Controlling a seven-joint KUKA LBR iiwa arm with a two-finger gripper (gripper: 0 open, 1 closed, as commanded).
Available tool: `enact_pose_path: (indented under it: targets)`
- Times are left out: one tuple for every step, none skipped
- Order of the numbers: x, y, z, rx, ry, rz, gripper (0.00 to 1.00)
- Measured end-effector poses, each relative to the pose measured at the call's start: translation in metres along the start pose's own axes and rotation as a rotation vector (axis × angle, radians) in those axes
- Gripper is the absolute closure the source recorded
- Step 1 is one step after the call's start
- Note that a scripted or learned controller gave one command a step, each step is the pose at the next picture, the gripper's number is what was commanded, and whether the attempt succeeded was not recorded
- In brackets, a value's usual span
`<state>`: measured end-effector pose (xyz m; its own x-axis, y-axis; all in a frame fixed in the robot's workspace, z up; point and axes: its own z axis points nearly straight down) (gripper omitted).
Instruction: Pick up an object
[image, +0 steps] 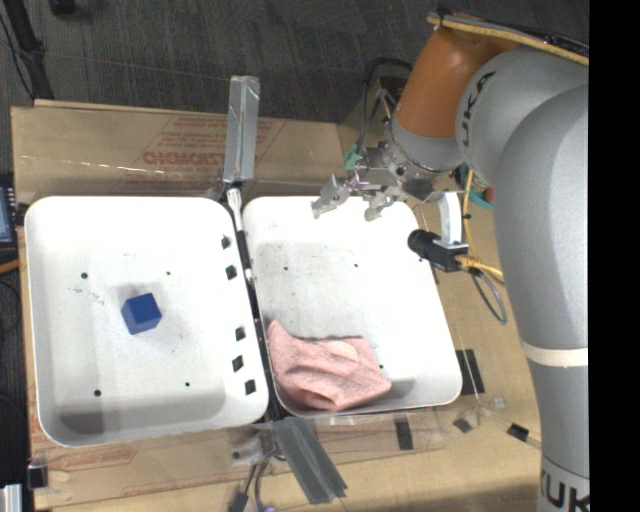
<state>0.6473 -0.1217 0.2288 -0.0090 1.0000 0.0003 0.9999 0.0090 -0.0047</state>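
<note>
Though crumpled, pink cloth

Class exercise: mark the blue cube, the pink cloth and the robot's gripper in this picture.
blue cube (141, 312), camera view, its top face.
pink cloth (325, 372), camera view, the middle of its folds.
gripper (350, 206), camera view, midway between its fingertips.

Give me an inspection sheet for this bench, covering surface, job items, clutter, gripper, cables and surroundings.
Surface: two shallow white bins, left bin and right bin, side by side on a brown cardboard sheet.
Job's things: small blue cube in the left bin; crumpled pink cloth in the right bin's near corner.
Clutter: nothing seen.
Gripper: two-finger gripper above the right bin's far edge, fingers apart, nothing between them.
Cables: yellow and dark wires beside the right bin, by the arm.
Surroundings: dark floor beyond the bench.
</note>
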Motion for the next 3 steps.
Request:
enact_pose_path:
  targets:
    - [-0.014,-0.082,0.088,0.002,0.000,0.213,0.00]
    - [-0.020,-0.136,0.135,-0.001,0.001,0.057,0.00]
    - [0.011,-0.089,0.138,-0.001,0.001,0.014,0.00]
